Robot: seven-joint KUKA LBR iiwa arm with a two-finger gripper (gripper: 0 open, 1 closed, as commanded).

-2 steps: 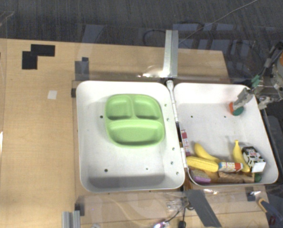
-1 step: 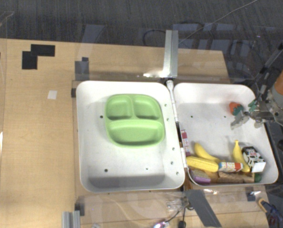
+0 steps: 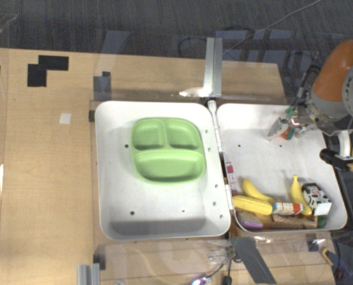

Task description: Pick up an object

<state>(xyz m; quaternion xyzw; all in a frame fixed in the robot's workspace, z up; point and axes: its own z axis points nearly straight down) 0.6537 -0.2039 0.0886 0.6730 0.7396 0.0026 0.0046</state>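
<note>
The gripper [image 3: 285, 129] hovers at 1 o'clock in the right bin [image 3: 253, 159]; its aperture is indeterminate. Bananas [image 3: 256, 190] lie at 6 o'clock.

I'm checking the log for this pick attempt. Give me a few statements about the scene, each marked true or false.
1. The green divided plate lies in the left bin. True.
2. The bananas lie on the green plate. False: they lie in the right bin, near its front edge.
3. The gripper is above the right bin's far right part. True.
4. The corn cob is held by the gripper. False: it lies in the right bin's front, apart from the gripper.
5. The plate has three compartments. True.
</note>
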